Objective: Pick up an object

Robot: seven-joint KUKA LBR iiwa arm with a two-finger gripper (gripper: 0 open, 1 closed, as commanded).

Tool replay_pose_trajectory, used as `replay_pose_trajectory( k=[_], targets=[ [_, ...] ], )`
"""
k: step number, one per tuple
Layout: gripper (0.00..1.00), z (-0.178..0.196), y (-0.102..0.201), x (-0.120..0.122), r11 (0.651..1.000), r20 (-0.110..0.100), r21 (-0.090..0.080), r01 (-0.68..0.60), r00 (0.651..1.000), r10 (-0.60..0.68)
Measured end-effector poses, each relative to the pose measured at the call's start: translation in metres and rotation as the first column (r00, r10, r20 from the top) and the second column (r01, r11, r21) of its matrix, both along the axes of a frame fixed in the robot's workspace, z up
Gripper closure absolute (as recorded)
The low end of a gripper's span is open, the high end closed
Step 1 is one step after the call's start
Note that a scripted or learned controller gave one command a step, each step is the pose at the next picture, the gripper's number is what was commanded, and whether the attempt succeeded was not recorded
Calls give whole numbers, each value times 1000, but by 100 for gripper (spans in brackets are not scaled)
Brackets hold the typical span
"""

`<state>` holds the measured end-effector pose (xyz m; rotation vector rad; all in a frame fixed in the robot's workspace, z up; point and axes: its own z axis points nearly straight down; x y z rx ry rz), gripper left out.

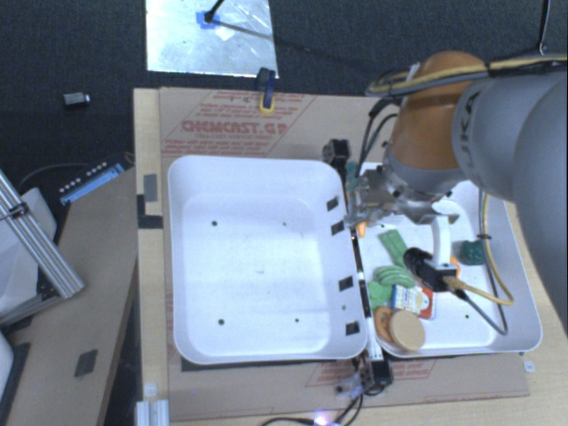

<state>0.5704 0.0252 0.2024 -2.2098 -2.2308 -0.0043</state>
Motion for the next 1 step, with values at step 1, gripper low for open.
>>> replay_pose_trajectory(
  k=[1],
  targets=[
    [100, 26, 80, -29, 1000, 1, 0, -3, 1000, 3]
  ],
)
